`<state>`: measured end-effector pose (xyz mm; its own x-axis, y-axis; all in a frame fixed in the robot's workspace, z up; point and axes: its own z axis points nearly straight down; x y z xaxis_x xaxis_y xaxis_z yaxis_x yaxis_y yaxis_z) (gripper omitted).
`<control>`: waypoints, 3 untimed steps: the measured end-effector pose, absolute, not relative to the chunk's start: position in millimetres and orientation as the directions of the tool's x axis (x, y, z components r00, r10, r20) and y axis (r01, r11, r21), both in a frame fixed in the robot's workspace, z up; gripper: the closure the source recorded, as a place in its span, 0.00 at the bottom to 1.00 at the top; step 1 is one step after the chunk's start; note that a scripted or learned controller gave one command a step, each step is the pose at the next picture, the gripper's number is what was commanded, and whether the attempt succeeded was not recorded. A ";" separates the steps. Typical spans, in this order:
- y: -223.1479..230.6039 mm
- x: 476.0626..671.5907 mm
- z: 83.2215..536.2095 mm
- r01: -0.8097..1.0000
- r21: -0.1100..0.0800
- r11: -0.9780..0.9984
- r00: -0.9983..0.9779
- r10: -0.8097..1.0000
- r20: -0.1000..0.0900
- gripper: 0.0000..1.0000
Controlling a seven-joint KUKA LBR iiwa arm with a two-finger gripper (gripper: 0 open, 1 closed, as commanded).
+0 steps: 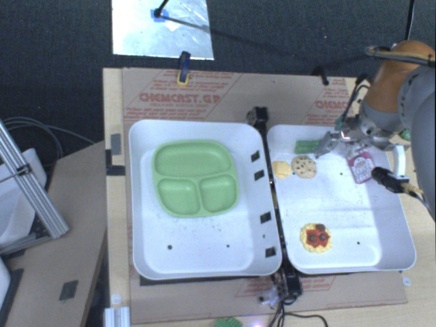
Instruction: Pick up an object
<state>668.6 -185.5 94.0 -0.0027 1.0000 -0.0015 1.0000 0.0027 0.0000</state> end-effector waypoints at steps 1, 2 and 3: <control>-179.9 668.5 92.8 1.000 0.000 0.004 -0.004 1.000 -0.002 0.00; -116.7 667.4 87.7 1.000 -0.009 0.009 -0.009 1.000 -0.013 0.00; -114.8 668.8 98.1 1.000 -0.003 0.004 -0.004 1.000 0.000 1.00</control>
